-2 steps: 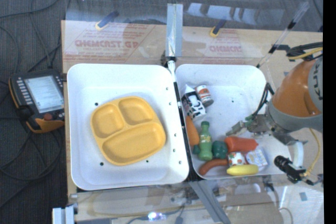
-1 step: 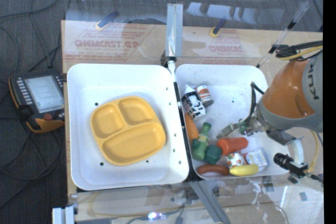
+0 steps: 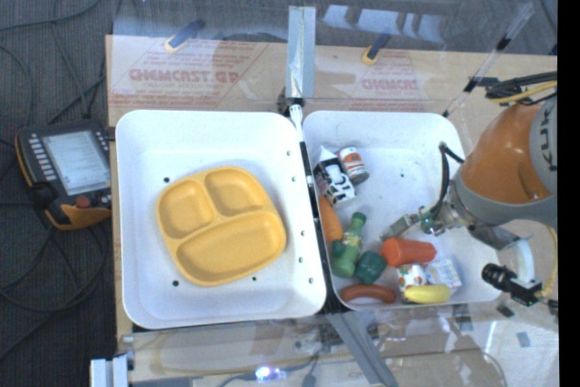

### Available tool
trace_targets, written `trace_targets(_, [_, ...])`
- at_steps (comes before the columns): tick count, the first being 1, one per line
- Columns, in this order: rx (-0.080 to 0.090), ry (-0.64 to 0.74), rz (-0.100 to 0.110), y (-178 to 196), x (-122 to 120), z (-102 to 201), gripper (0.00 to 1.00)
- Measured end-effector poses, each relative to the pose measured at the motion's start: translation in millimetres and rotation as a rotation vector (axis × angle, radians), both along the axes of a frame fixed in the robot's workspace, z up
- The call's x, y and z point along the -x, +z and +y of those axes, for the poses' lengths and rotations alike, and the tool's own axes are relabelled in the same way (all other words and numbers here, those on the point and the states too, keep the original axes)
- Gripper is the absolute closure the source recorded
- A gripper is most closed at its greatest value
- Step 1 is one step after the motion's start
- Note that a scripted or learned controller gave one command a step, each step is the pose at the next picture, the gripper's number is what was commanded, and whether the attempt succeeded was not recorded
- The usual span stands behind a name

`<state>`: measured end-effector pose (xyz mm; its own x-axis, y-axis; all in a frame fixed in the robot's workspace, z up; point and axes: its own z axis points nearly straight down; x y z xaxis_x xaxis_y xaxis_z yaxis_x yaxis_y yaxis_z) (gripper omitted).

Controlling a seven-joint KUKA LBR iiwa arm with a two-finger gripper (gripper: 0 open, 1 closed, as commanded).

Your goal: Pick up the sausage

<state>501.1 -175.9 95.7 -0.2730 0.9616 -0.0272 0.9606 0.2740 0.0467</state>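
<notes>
Left bin [image 3: 136, 195]: shallow white plastic, rounded corners, matte. It holds one yellow tray [image 3: 222, 224], glossy moulded plastic with three compartments, lying slightly askew near the bin's middle.

Right bin [image 3: 399, 127]: same white plastic, set just beside the left bin. Contents are clustered along its left wall and near edge.
- Small can [image 3: 352, 164], cylindrical, red-and-white label, toward the far left.
- Black-and-white carton [image 3: 335, 184], boxy with printed lettering, touching the can on its near side.
- Carrot [image 3: 329, 217], orange and tapered, lying along the left wall.
- Green bottle [image 3: 350, 242], smooth plastic with a narrow neck, just right of the carrot.
- Green pepper [image 3: 370, 266], rounded and lumpy, beside the bottle's near end.
- Sausage [image 3: 368, 294], reddish-brown, smooth, elongated with rounded ends, lying flat against the near wall of the right bin, just near of the green pepper.
- Red cylinder [image 3: 409, 250], glossy and stubby, toward the bin's middle.
- Banana [image 3: 426, 294], yellow and curved, right of the sausage at the near edge.
- Crinkled white packet [image 3: 444, 272], printed, just far of the banana.

Arm [image 3: 507, 168]: grey with a rounded orange shell, reaching in from the right. Its hand [image 3: 419, 222], metallic and slender, sits low over the right bin, just far of the red cylinder and well apart from the sausage; whether the fingers are apart or together cannot be told, and nothing is seen between them.

Bench [image 3: 208, 77]: pale board with faint red print.
</notes>
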Motion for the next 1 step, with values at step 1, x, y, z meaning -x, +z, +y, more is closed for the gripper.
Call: trace_targets(1, [0.003, 0.077, -0.003, 1.2, -1.9, -3.8, 0.0])
